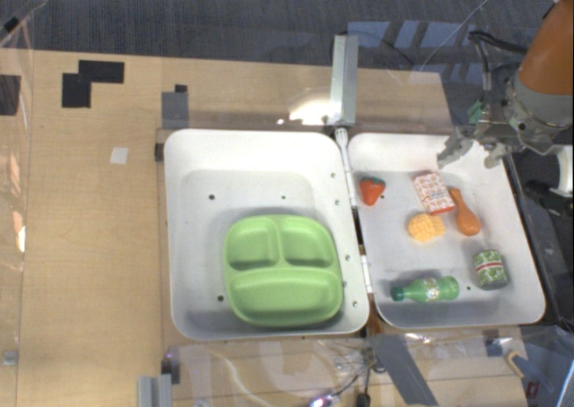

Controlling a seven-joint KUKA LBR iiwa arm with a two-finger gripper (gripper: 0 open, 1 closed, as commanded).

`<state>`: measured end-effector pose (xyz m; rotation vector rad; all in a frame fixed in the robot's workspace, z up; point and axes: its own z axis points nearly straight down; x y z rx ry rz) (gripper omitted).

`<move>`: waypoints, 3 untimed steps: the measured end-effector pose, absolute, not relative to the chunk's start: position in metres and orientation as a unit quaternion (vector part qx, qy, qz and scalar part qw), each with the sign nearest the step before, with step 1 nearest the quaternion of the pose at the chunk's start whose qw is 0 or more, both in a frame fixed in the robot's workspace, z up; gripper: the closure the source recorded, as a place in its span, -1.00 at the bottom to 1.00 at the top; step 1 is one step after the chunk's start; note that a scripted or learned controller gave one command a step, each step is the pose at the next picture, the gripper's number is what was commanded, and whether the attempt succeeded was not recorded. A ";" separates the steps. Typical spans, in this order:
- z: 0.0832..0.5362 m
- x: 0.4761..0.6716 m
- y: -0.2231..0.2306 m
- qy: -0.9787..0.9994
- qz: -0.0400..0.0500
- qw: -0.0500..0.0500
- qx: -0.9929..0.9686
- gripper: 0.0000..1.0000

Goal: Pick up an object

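camera view – the arm's two-finger gripper (pixel 473 147) hangs over the right white bin's (pixel 525 244) far edge, fingers (pixel 449 152) spread and ungrasping – beyond a small red-and-white packet (pixel 431 192).

The grey arm with its orange band (pixel 549 56) is cut off at the frame's upper right edge. Print on the small red-and-white packet (pixel 431 192) is too small to read.

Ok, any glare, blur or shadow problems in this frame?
Camera view: bright glare on the bench just behind the left white bin; soft shadow under the green divided plate; the gripper looks slightly blurred; the right bin's toy food reads sharp.
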<state>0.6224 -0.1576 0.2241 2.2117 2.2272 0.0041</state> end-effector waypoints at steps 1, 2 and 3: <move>0.096 0.634 -0.169 0.710 0.002 0.003 0.704 -1.00; 0.108 0.636 -0.168 0.711 0.004 0.005 0.703 1.00; 0.191 0.642 -0.113 0.710 0.002 0.002 0.705 1.00</move>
